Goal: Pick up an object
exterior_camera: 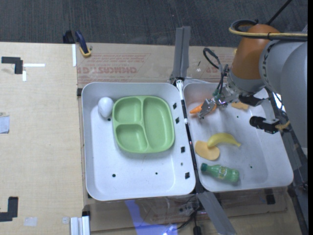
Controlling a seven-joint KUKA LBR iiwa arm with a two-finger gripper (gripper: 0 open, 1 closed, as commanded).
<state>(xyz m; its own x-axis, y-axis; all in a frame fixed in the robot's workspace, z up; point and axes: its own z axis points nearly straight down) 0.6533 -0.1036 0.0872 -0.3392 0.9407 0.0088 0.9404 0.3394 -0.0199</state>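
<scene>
Grey two-finger gripper [209, 106] is low in the right white bin [274, 175], far-left part, at a small orange carrot-like piece [195, 109]. Cannot tell its opening or any grasp. Nothing visibly lifted; the pick looks pending. Yellow plastic banana [223, 140] and green bottle [221, 173] lie nearer.

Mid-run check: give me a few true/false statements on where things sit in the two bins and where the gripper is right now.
1. The green divided plate lies in the left bin. True.
2. The banana lies in the left bin. False: it lies in the right bin.
3. The white ball sits beside the plate, at its upper left corner. True.
4. The green bottle stands upright. False: it lies on its side near the right bin's front edge.
5. The gripper is over the left bin. False: it is at the back of the right bin, next to the orange piece.
</scene>
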